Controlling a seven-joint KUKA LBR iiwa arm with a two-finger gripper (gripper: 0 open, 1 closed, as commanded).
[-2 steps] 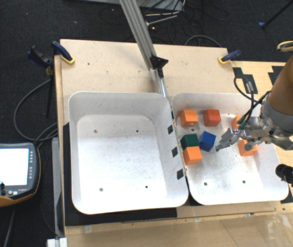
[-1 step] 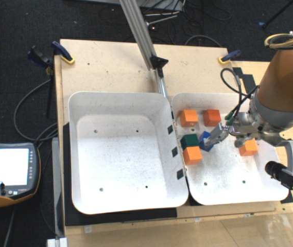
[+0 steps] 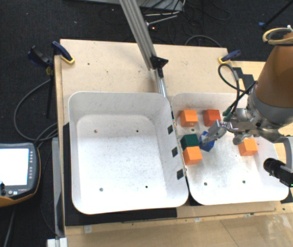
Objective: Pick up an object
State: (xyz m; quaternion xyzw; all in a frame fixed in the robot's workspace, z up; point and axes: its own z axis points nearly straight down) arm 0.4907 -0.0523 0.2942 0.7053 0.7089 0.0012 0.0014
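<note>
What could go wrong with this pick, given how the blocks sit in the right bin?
1. The gripper sits low by the blue object, with the green block and an orange block packed close; it may nudge them.
2. That cluster hugs the bin wall, likely limiting finger room.

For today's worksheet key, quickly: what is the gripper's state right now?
Gripper: cannot be told; it sits low in the right bin, close to a blue object.
</note>
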